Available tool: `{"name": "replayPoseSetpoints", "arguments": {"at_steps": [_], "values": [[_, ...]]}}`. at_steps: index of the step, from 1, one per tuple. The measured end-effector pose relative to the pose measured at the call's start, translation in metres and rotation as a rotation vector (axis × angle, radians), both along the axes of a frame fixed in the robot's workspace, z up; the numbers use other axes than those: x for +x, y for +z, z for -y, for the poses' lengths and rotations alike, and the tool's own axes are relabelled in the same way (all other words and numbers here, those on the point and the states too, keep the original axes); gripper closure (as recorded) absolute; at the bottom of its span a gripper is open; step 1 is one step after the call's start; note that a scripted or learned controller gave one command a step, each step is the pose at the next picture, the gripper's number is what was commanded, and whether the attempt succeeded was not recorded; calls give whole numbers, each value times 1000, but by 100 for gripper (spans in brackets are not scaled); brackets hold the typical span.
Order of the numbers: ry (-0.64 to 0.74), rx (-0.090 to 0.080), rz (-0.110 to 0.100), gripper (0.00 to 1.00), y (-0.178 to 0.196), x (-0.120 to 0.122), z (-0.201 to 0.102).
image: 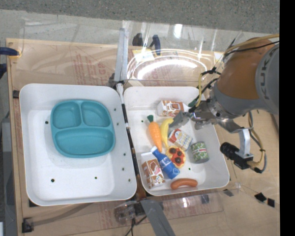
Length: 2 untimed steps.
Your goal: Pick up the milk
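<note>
Camera view: tool (183, 118) low in right bin (214, 168), beside banana (165, 130); finger state unclear, cannot tell if anything gripped. Milk carton (152, 170) lies at bin's front-left corner, beside blue bottle (166, 164), well apart from tool. Pick not yet begun; reach, grasp, lift all remain.
</note>
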State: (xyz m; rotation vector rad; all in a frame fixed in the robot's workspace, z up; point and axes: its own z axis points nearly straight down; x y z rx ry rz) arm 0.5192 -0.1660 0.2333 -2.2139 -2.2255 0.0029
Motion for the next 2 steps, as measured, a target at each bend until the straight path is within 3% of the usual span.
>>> {"name": "replayPoseSetpoints", "arguments": {"at_steps": [1, 2], "values": [[-236, -2, 2, 0, -22, 65, 20], [-164, -1, 2, 0, -60, 123, 49]]}}
